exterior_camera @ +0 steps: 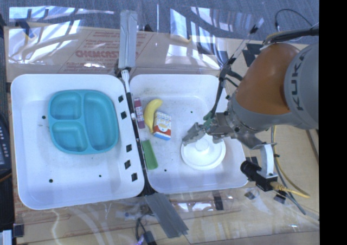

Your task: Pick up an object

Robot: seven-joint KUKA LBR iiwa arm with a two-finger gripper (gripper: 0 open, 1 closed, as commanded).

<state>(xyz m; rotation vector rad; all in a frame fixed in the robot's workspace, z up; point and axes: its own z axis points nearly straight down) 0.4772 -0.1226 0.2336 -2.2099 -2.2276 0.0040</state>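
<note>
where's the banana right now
The banana lies in the right bin, near its left wall in the upper part, between a small reddish item by the divider and a small carton touching its lower right.

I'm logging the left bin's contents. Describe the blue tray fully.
The blue tray is a turquoise, plastic-looking plate with rounded corners and three compartments: two smaller ones stacked on its left side and one long one down its right. It lies flat and upright on the floor of the left bin, toward the upper middle, slightly rotated. Its compartments hold nothing visible. Only the bin floor touches it; the gripper is over the other bin.
</note>
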